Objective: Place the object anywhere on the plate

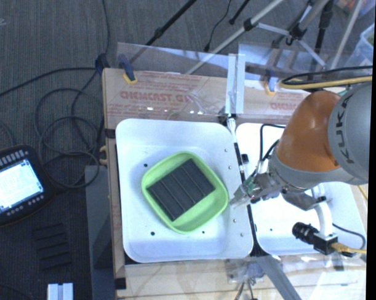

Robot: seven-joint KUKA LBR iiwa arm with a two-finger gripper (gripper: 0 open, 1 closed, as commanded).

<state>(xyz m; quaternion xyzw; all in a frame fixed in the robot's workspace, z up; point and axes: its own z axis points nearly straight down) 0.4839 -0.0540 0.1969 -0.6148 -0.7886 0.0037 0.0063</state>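
1. A green plate (185, 193) with a raised rim sits tilted like a diamond in the middle of the left bin (176, 140).
2. A dark grey ribbed slab (180, 188) lies flat inside the plate, covering most of its floor.
3. The arm (324, 142) reaches in over the right bin (351, 235), its orange band above the wrist.
4. The gripper (248, 190) hangs over the divide between the bins, just beside the plate's right corner; whether it is parted or closed cannot be told, and nothing is seen in it.
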